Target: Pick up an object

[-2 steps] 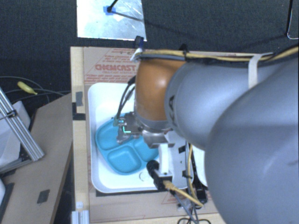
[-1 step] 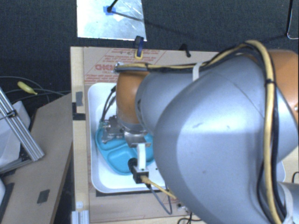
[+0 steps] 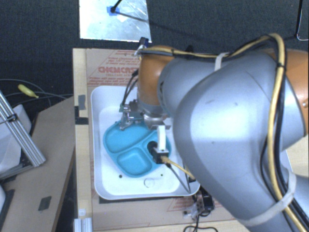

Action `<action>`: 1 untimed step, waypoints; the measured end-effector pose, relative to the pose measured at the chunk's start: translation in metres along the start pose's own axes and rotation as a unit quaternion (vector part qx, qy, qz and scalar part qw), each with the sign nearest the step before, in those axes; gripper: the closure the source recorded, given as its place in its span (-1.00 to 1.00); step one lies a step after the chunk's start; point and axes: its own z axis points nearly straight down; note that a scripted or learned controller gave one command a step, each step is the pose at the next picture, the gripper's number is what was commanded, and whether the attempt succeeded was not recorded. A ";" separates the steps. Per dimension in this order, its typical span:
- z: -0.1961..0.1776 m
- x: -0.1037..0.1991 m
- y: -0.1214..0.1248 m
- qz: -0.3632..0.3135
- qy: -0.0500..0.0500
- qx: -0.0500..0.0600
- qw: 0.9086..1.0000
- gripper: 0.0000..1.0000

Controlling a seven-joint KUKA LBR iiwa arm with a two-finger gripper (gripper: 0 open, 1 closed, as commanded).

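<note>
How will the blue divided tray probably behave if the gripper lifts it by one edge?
The blue divided tray looks like thin moulded plastic, so probably light and fairly stiff. Its glossy surface may be slippery. Being wide and shallow, it would likely tilt when held at one edge.

Single fixed camera above bench, looking down at slant. Shallow white plastic bin [image 3: 104, 129] sits lower centre of frame, near enough to span roughly third of frame width. Bulky grey arm with orange band [image 3: 231, 129] enters from right, very close to lens, filling right half. Dark carpet floor [image 3: 34, 33] across upper left.
</note>
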 end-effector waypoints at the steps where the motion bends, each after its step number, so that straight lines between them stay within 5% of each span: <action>1: -0.084 0.048 -0.052 -0.005 0.001 -0.002 1.000 -1.00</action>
